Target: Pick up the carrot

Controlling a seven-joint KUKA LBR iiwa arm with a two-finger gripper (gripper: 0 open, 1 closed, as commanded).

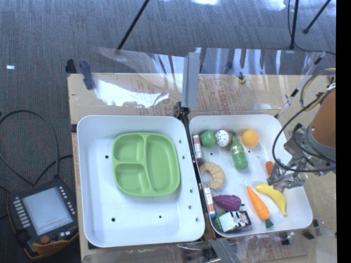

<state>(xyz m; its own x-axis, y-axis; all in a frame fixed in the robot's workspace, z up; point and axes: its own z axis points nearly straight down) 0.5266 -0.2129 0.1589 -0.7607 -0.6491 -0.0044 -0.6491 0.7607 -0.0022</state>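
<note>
The carrot point(257, 201) is orange with a small green end and lies slanted in the front right of the right bin point(258, 120). A yellow banana point(275, 197) lies just to its right. My gripper point(284, 178) hangs over the bin's right side, above the upper end of the banana and up-right of the carrot, apart from the carrot. Nothing shows in its grasp.
The right bin also holds a green pepper point(208, 138), a speckled white ball point(222, 137), an orange point(250, 138), a green bottle point(238, 158), a doughnut point(211, 175), a purple eggplant point(227, 202), a small box point(235, 221) and a small orange piece point(269, 167). A green divided plate point(146, 163) sits in the left bin point(93, 201).
</note>
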